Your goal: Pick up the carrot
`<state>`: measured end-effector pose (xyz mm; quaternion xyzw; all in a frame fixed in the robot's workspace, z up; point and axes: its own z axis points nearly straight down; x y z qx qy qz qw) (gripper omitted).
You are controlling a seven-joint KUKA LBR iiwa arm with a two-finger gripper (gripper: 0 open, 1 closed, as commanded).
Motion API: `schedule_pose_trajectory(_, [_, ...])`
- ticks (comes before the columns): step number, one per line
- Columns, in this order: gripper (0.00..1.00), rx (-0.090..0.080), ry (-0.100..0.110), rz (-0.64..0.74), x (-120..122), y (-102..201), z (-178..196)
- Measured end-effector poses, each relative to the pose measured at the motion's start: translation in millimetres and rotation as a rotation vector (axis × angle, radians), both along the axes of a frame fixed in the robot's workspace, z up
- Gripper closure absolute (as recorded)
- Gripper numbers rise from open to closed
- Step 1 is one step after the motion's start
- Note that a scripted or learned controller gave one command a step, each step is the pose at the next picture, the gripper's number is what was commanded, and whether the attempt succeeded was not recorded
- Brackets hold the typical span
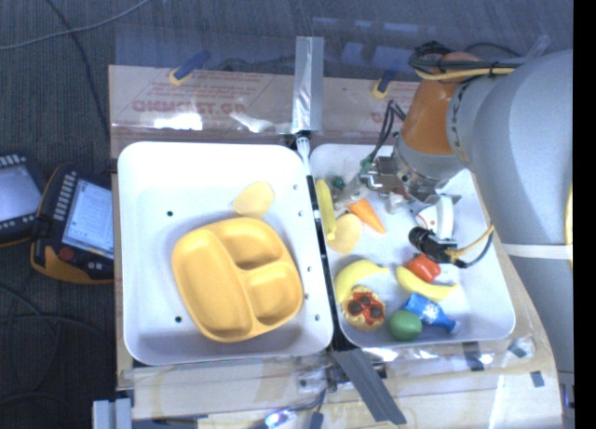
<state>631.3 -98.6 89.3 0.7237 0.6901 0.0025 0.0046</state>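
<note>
Seen from above, two shallow white bins sit side by side; the left bin (140, 232) holds a yellow divided tray (237, 276) and a pale yellow piece (253, 198); the right bin (498, 301) holds toy foods; the carrot (368, 214), small and orange, lies near its upper left, just beside a yellowish pear-like piece (345, 232); the gripper (386, 178) hangs close above and to the right of the carrot; whether it is open or closed cannot be told; the step looks like the approach, nothing lifted; next it likely needs lowering squarely over the carrot; faint red lettering on the cardboard (186, 101) behind the bins is unreadable.
</note>
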Motion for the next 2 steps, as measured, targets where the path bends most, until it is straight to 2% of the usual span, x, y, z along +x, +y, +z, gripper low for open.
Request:
schedule_pose_trajectory(1, [1.00, -0.003, -0.001, 0.002, 1, 0, 11])
schedule_pose_trajectory(2, [1.00, -0.001, 0.012, -0.097, 37, 59, 94])
